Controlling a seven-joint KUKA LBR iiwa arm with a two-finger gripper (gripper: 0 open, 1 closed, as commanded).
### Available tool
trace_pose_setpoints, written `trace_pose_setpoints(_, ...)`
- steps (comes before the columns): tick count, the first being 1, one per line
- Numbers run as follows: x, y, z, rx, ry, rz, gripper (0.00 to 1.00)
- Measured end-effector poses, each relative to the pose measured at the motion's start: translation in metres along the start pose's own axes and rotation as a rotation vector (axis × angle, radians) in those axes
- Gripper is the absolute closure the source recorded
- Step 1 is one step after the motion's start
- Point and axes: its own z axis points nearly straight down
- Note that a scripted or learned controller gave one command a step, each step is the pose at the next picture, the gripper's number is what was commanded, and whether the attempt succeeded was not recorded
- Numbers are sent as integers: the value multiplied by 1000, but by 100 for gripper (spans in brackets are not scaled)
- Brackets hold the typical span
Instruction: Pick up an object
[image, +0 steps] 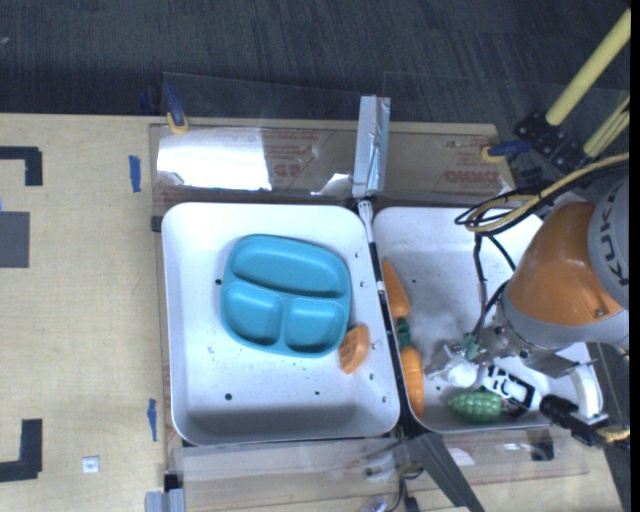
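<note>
While the arm is reaching low into the right bin (440, 235), its gripper (462, 352) is hovering just above a green knobbly toy (474, 405) near the front wall. Whether anything is being gripped cannot be told. Nothing appears lifted, so I judge the pick is remaining undone. Two carrots (396, 292) are lying along the divider.

light: bright, even | glare: strong on clear panel (215, 160) behind left bin (190, 300) | shadows: soft | focus: slightly soft overall

Arm (575, 270) cut by right edge, hides right bin (440, 250) far side; pincer (470, 360) state unclear
</note>
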Motion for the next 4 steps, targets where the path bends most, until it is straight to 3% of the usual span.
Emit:
trace_pose_setpoints(1, 3, 2, -81, -2, 0, -54, 0)
trace_pose_setpoints(2, -8, -1, 16, -5, -3, -156, 0)
trace_pose_setpoints(3, -9, 1, 7, -7, -5, -155, 100)
trace_pose_setpoints(4, 37, 54, -80, 0, 0, 134, 100)
